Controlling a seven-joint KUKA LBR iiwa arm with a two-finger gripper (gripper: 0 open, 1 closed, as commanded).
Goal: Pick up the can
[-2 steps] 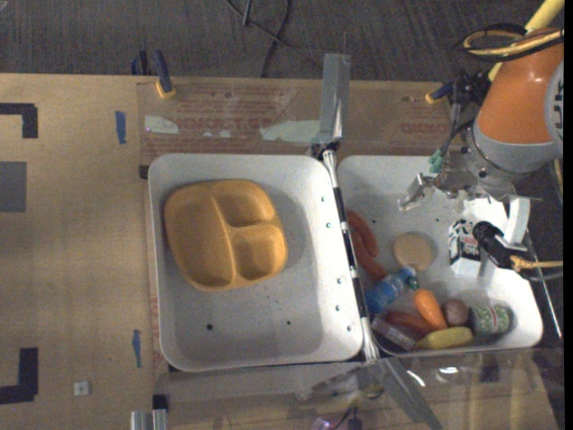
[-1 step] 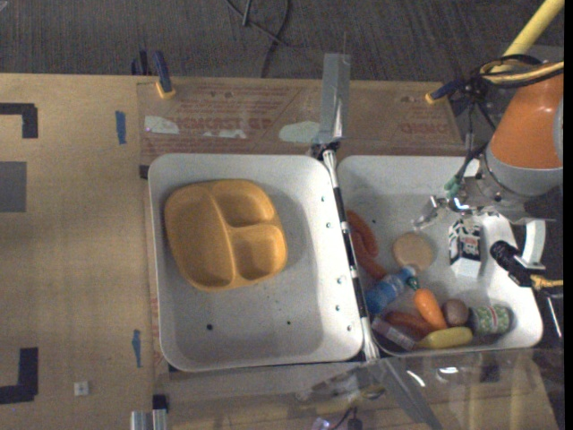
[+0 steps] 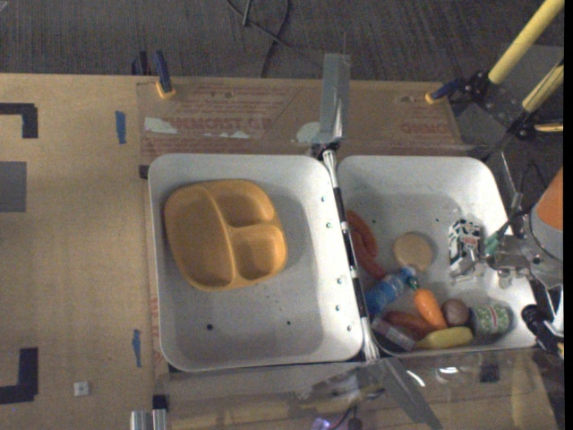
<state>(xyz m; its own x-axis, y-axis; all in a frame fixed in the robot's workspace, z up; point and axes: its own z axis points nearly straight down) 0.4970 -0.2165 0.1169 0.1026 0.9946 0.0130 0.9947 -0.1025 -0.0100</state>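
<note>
A small can (image 3: pixel 492 319) with a green and white label lies on its side in the right bin's front right corner, next to a yellow banana (image 3: pixel 445 337). My gripper (image 3: pixel 491 256) reaches in from the right edge, low over the right side of that bin, just behind the can and beside a black-and-white patterned carton (image 3: pixel 464 238). Nothing can be seen held in it. The arm's orange band (image 3: pixel 555 211) is at the frame's right edge.
The right bin (image 3: pixel 403 182) also holds a round tan disc (image 3: pixel 414 251), a carrot (image 3: pixel 430 307), a blue bottle (image 3: pixel 389 288), and a long orange-red item (image 3: pixel 361 238) along the divider. The left bin (image 3: pixel 295 321) holds a yellow divided plate (image 3: pixel 224 233).
</note>
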